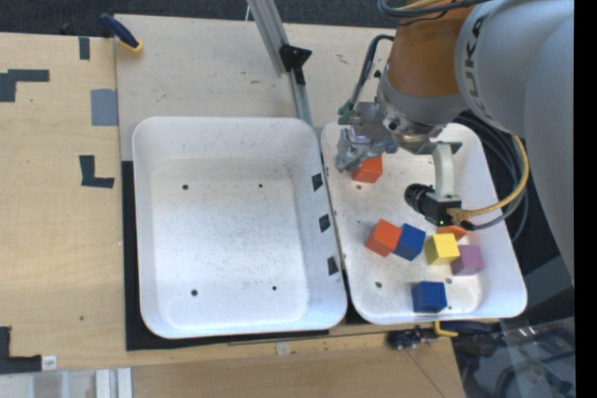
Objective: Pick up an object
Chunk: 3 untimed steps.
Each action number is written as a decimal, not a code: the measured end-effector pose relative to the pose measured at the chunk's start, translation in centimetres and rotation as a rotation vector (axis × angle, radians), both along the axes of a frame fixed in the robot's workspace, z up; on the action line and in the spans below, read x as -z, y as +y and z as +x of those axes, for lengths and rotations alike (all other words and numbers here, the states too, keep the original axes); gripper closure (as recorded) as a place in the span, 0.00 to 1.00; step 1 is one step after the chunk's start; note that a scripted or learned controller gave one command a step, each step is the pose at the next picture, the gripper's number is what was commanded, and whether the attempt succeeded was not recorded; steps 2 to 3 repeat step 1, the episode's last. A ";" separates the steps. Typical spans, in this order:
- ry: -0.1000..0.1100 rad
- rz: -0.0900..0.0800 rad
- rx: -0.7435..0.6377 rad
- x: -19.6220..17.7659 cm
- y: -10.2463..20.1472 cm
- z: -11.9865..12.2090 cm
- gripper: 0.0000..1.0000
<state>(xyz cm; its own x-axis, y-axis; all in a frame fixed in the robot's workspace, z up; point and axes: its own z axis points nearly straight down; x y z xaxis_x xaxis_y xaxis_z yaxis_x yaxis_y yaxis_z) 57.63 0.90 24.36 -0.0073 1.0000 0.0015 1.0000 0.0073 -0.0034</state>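
Observation:
My gripper [357, 154] hangs over the far left part of the right bin [496, 298], close to the wall shared with the left bin. A small orange block [369, 170] sits right at its tip, partly covered by it. Whether the block is held or lies on the bin floor cannot be made out. Nearer the front of the same bin lie an orange cube [381, 238], a blue cube [409, 241], a yellow cube [443, 247], a pale purple cube [468, 258] and a second blue cube [429, 295].
The left bin [224, 228] stands beside the right one. A slanted metal rail [266, 5] crosses the bench behind the bins. Black and yellow cables [448, 205] hang from the wrist over the right bin. A blue and yellow clamp [121, 31] lies at the far left.

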 end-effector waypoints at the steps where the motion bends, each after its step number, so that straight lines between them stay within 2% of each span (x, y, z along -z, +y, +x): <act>1: -0.001 0.000 0.000 1.0 6.3 0.1 1.00; 3: -0.001 0.000 0.000 1.0 6.3 0.1 1.00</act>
